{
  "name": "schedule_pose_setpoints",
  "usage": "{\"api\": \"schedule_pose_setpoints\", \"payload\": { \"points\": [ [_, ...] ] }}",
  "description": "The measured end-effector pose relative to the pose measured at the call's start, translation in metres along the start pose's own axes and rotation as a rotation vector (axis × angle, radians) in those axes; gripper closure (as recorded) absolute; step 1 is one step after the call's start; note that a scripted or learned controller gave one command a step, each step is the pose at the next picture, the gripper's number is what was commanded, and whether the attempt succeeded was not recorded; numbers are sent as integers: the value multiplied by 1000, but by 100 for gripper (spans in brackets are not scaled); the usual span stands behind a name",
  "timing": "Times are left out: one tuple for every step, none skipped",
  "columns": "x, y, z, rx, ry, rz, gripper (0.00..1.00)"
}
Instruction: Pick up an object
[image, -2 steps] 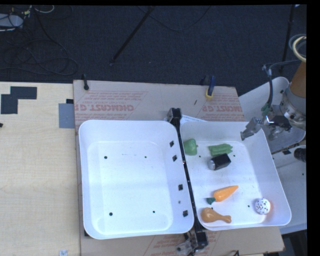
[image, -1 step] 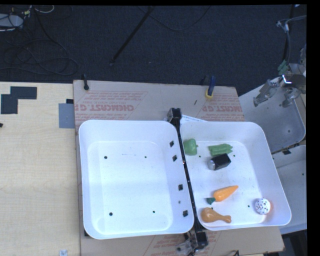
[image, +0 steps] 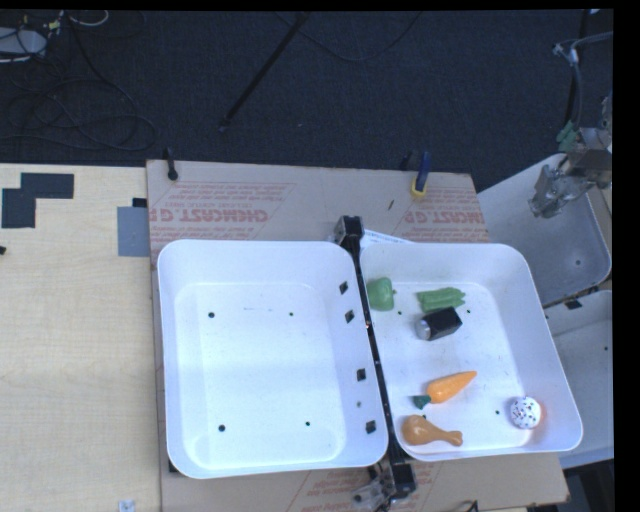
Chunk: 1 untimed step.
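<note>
Standing over the worktop (image: 70, 340), I see the two white bins side by side on a sheet of brown cardboard (image: 250, 205) with red printing. The cardboard is clipped at its far edge by a yellow clamp (image: 420, 184) and a small black clamp (image: 171, 168). The left bin (image: 260, 360) sits touching the right bin (image: 500, 265) along a dark centre seam.

Everything there is to pick up lies in the right bin:
- A green block (image: 380, 294) sits hard against the seam at the far left.
- A second green piece (image: 441, 298), longer and ridged, lies just beside it.
- A short black cylinder (image: 439, 324) lies on its side, touching or nearly touching that longer green piece on its near side.
- Closer to me lies a toy carrot (image: 450, 386), its tip pointing toward the right and its green stub toward the seam.
- A tan drumstick-shaped toy (image: 430, 432) lies near the front wall, just below the carrot.
- A white ball with dark speckles (image: 525, 411) rests in the near right corner, apart from the rest.

The end effector (image: 562, 186) appears to be the grey metal piece at the upper right. It sits beyond the right bin's far corner, above a grey plate (image: 570, 250), and well away from all the objects. It is small and dim there; I cannot tell whether it is released or clenched.

Dark flooring (image: 300, 90) with loose cables runs behind the worktop.
</note>
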<state>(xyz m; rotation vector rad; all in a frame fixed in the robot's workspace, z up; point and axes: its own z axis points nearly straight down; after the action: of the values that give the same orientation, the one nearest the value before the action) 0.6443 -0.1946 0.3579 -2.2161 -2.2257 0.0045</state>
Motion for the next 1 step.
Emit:
{"api": "schedule_pose_setpoints", "payload": {
  "points": [
    [-18,-62,-106,-10,-2,7,100]
  ]
}}
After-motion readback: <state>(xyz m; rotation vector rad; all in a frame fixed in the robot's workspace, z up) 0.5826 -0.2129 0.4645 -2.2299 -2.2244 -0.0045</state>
